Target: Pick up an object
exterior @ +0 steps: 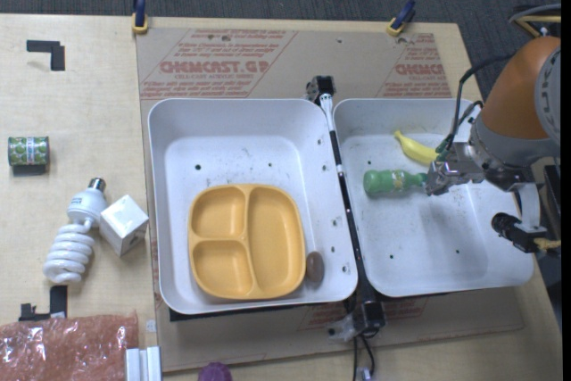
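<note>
Green bottle lying in right bin, neck at gripper.

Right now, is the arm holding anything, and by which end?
Cannot be told: the gripper sits at the green bottle's neck end, but a grip isn't visible.

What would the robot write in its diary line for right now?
arm: over right bin | tool: at green bottle neck end | banana: beside it | yellow tray: left bin

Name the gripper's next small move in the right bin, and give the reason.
Probably lift slightly and check the hold: the gripper sits at the cap end of the green bottle, which lies on its side beside the banana. Whether it has a grip is unclear.
</note>
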`<action>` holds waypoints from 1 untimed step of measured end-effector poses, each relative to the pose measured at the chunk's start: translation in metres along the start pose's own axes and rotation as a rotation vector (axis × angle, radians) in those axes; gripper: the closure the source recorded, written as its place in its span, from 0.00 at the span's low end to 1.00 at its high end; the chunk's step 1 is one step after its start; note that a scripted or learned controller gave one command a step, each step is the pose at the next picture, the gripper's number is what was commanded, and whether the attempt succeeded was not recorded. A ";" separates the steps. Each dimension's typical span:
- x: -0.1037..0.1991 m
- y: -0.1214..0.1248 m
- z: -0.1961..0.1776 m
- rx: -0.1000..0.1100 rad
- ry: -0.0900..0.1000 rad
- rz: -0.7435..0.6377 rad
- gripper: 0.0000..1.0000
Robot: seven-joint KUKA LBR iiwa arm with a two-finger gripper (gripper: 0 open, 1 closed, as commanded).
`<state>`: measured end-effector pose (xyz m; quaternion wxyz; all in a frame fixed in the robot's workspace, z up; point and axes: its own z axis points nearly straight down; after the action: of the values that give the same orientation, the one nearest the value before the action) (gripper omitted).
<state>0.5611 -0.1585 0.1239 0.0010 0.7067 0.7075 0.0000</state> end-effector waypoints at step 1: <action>0.000 0.000 0.000 0.000 0.000 -0.001 0.00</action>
<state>0.5610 -0.1585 0.1239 0.0007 0.7065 0.7077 -0.0001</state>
